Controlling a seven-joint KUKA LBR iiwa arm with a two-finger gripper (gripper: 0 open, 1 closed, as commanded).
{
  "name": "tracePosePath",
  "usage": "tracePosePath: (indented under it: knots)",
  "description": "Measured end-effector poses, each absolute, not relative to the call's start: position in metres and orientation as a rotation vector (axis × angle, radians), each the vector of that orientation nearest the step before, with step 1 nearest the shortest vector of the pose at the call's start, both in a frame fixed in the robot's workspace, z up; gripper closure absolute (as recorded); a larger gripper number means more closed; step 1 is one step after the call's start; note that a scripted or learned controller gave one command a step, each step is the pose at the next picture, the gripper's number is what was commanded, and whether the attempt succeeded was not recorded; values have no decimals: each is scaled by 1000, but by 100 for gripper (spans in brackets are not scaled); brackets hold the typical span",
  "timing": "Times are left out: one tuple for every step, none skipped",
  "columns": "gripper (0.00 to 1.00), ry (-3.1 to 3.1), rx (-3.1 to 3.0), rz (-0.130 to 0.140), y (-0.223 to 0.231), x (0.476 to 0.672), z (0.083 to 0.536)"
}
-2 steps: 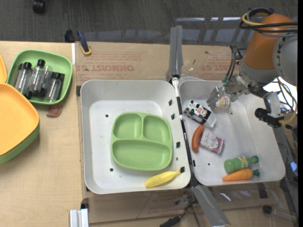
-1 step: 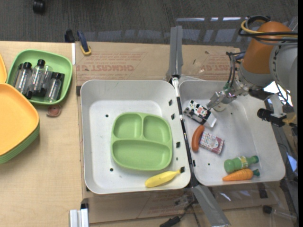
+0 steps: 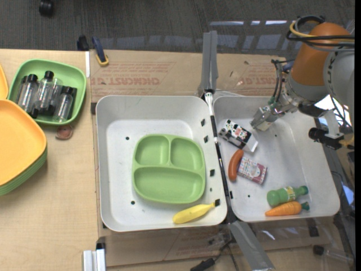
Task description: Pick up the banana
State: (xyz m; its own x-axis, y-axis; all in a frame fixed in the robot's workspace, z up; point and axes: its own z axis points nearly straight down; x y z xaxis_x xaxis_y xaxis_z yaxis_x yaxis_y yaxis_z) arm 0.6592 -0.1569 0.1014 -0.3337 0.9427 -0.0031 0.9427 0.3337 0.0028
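Down at the front edge of the left bin, the banana lies on its side, a smooth yellow curved shape just beside the lower right corner of the green plate. That plate is glossy plastic, rounded-square, split into 3 compartments, and fills the middle of the bin. The right bin holds a black-and-white packet, an orange sausage-shaped toy, a small pink carton, a green bottle and a carrot lying close together near the front. The claw hangs over the back of the right bin, well apart from the banana, with nothing seen between its fingers; how far it is open I cannot tell. On the wooden desk to the left, a green tray carries several dark-capped clear bottles, beside stacked orange plates.
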Motion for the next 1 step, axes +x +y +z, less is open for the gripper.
tracePosePath:
  knots:
    - [100,2309,2127,-1,-168,651,168]
